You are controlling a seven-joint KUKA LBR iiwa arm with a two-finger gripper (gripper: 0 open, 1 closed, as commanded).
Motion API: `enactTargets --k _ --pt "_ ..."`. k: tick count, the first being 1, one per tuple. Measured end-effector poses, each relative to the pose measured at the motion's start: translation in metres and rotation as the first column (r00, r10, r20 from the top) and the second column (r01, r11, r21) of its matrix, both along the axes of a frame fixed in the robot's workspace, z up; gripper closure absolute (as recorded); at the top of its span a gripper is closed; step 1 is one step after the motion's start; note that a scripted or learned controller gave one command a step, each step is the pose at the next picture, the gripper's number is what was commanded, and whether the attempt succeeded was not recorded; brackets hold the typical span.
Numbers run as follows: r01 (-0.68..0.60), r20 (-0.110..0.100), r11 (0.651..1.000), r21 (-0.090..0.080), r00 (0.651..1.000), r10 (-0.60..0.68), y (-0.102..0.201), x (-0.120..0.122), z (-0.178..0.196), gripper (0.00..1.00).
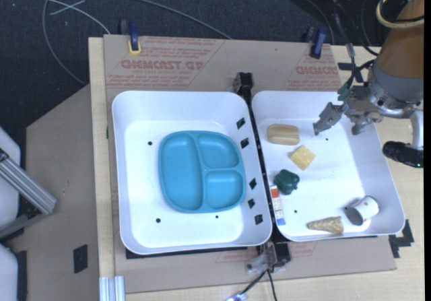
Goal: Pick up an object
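Observation:
In the right bin lie a tan bread-like roll, a yellow cube, a dark green lump, a brown wedge and a white-and-grey cylinder. My gripper hangs over the bin's upper right part, its fingers spread apart with nothing between them. It is to the right of the roll and above the cube, touching neither.
The left bin holds a blue divided plate. A black divider with clips runs between the bins. Blue clamps hold the cardboard at the back. Cables lie on the dark floor behind.

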State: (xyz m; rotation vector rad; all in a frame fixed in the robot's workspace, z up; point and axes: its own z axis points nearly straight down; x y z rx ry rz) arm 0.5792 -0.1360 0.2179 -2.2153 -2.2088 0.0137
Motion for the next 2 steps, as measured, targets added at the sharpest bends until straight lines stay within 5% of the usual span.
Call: enactTargets --k 1,2 --pt "-0.003 0.014 1.000 -0.002 1.000 0.003 0.000 0.003 0.008 0.00" --pt "-0.003 0.010 1.000 -0.001 1.000 0.003 -0.006 0.005 -0.051 0.00"
